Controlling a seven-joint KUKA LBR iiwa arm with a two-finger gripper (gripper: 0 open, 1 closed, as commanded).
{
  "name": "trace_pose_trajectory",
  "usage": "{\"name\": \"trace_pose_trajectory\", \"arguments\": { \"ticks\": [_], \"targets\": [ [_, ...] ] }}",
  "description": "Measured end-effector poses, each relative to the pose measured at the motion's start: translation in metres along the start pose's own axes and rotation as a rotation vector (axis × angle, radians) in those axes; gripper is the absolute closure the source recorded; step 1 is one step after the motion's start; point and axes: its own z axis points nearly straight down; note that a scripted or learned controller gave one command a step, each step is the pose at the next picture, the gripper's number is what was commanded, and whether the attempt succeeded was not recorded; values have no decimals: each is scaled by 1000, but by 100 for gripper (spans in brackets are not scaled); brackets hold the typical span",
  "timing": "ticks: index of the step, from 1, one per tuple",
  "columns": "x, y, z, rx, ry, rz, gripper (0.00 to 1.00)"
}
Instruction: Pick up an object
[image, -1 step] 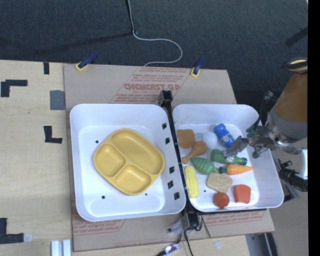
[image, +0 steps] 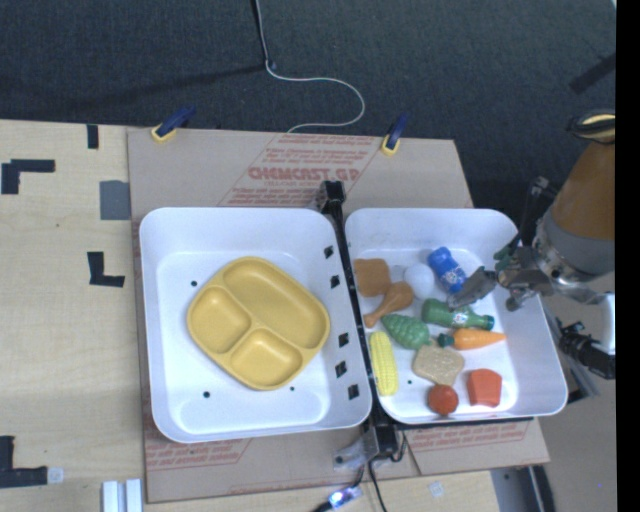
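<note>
**Gripper low over the right bin, beside the toy food**

The arm (image: 585, 215) reaches in from the right, and its gripper (image: 490, 282) sits low over the right bin (image: 535, 345), near that bin's right wall. One dark finger (image: 473, 287) points left toward the middle of the bin, its tip just beside the blue can (image: 446, 267) and just above the green bottle (image: 458, 317). How far the fingers are apart cannot be told from this slant, and nothing shows between them.

All the pickable things lie in the right bin. The blue can stands near the bin's middle, a white ball (image: 418, 279) just to its left. Farther left, near the bin's left wall, lie a brown bread piece (image: 371, 274) and a tan drumstick (image: 390, 301). The green bottle lies on its side across the middle, with a carrot (image: 478, 339) just below its right end. A green leafy vegetable (image: 405, 329) lies left of the bottle. A corn cob (image: 382, 361) lies along the left wall toward the front. A tan cracker (image: 439, 363) sits below the leafy vegetable, a tomato (image: 442, 400) in front of it, and a red block (image: 484, 386) to the tomato's right, near the front wall.

Left of the right bin, touching it along a shared edge, is the left bin (image: 165, 300), which holds a yellow tray (image: 258, 322) with three compartments. Both bins rest on a cardboard sheet (image: 300, 165).
</note>
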Motion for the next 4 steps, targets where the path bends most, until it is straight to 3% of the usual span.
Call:
{"name": "trace_pose_trajectory", "arguments": {
  "ticks": [2,3,4],
  "targets": [
    [-4,-4,102,5,1,1,0],
    [-9,4,131,-30,-16,1,0],
    [-11,7,116,-43,-23,1,100]
  ]
}}
